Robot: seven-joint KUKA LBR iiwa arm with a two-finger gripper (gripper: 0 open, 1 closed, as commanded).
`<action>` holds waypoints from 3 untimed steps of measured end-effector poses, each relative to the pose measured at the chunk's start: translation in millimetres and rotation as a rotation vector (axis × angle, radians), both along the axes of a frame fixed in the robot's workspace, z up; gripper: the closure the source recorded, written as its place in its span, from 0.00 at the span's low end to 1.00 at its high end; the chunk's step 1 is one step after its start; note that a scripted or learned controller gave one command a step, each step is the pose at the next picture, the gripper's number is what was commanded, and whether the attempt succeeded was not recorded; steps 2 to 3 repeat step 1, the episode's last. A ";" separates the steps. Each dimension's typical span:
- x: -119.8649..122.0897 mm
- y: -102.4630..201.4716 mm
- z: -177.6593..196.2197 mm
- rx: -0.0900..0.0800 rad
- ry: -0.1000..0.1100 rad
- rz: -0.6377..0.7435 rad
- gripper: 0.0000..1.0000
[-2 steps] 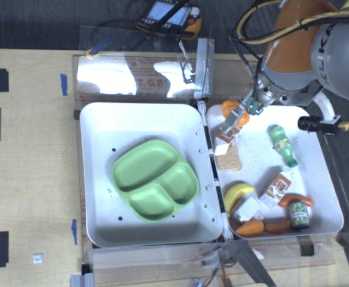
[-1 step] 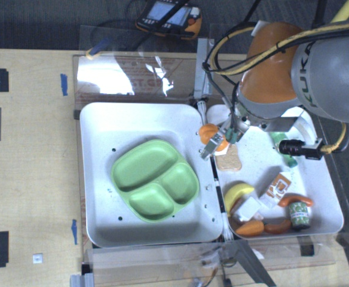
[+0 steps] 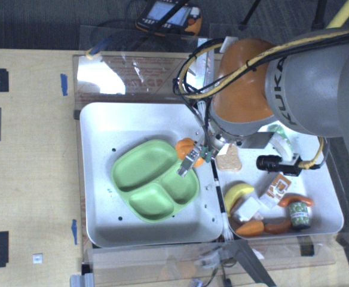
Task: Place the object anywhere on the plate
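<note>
White left bin [image 3: 97,160], green plate [image 3: 153,181] (divided); pincer [image 3: 193,154] at its rim, seemingly clamping orange object [image 3: 184,145]

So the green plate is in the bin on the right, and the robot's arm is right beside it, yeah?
Not quite. The camera view shows the green plate in the left bin, not the right one. The arm's gripper is indeed right beside its rim.

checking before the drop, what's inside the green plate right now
The green plate shows three bare compartments. The gripper and an orange object overlap its right rim, hiding that edge.
</note>
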State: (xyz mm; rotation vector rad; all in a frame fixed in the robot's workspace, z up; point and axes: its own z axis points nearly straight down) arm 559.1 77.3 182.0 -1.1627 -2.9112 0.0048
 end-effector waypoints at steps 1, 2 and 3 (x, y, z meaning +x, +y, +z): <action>0.2 -0.4 0.2 0.000 -0.001 -0.001 0.00; 0.2 -0.4 0.2 0.000 -0.001 -0.001 0.00; 0.2 -0.4 0.2 0.000 -0.001 -0.001 0.00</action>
